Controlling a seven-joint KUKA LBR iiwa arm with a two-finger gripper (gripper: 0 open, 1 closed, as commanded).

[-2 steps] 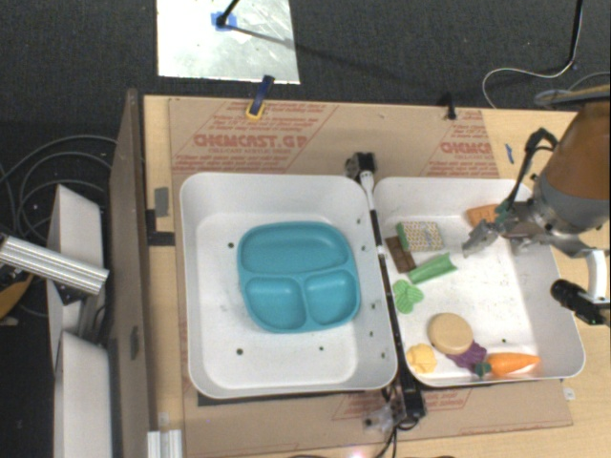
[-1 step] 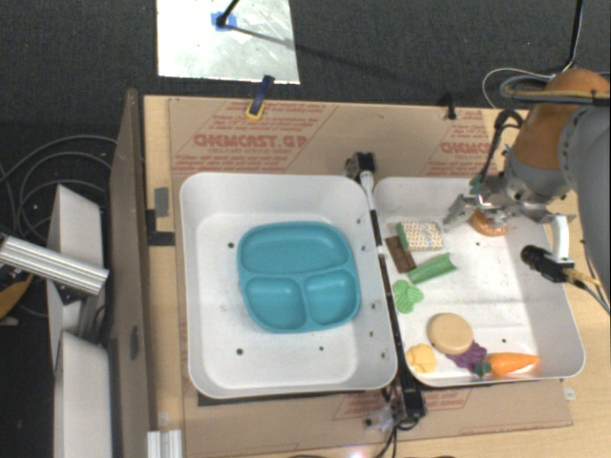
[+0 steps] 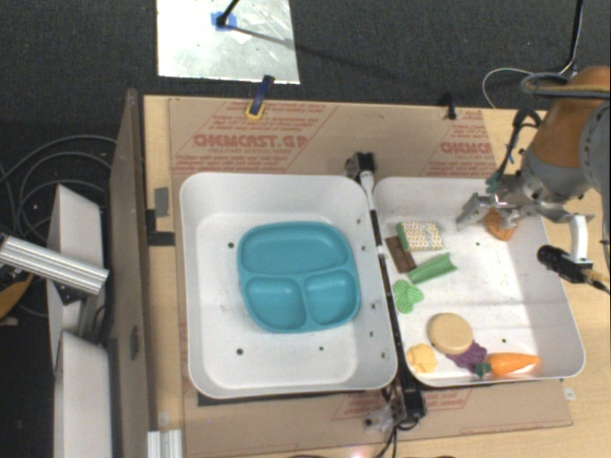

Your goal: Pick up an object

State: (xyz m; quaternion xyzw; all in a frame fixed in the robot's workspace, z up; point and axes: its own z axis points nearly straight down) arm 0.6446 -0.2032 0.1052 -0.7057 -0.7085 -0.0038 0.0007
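The right bin (image 3: 549, 318) holds several toy foods. A pale dotted cracker (image 3: 420, 234) and a brown bar (image 3: 397, 254) lie near its left wall, with a green pod (image 3: 432, 268) and a green leaf (image 3: 408, 297) below them. Along the front lie a tan round biscuit (image 3: 450, 332), a yellow piece (image 3: 421, 357), a purple piece (image 3: 470, 356) and an orange carrot (image 3: 513, 362). My gripper (image 3: 492, 212) hangs over the bin's far right part, right at a small orange object (image 3: 498, 224) that it partly hides. Whether that object is gripped is unclear.
The left bin (image 3: 205, 256) bears a teal divided plate (image 3: 298, 275). A metal divider (image 3: 380, 256) runs between the two bins. Cardboard (image 3: 286, 136) lies behind the bins. The arm enters from the right over the right bin's far corner.
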